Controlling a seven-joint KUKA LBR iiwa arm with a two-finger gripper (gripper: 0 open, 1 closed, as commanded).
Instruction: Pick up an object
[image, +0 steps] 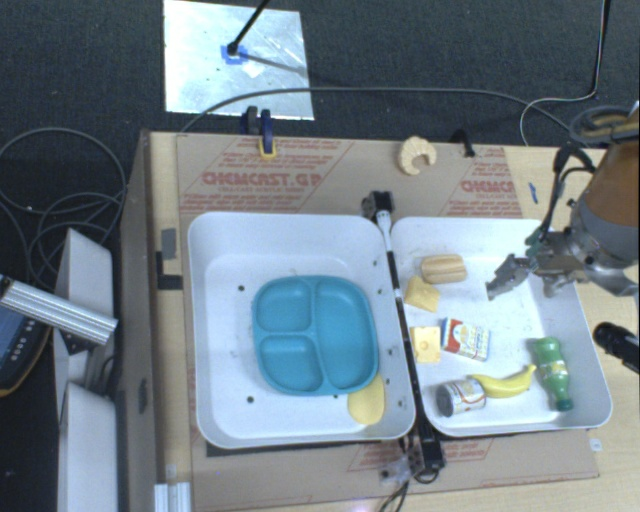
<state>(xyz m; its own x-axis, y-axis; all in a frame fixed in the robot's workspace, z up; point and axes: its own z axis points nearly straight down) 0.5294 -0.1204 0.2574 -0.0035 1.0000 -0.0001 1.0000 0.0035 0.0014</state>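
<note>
My gripper (520, 274) hangs over the right bin (500, 236), at its upper right, with its two fingers spread open and nothing between them. Left of it lies a tan bread roll (443, 268), with a yellow cheese wedge (422, 295) just below that. Lower down sit a flat yellow slice (427, 343), a small white and red carton (466, 339), a banana (503, 382), a tin can (460, 396) on its side and a green bottle (552, 372) at the right wall.
The left bin (215, 260) holds a blue divided plate (314, 334) and a yellow chip-shaped piece (367, 403) at its lower right corner. A beige piece (417, 155) lies on the cardboard behind the bins. Cables run along the back.
</note>
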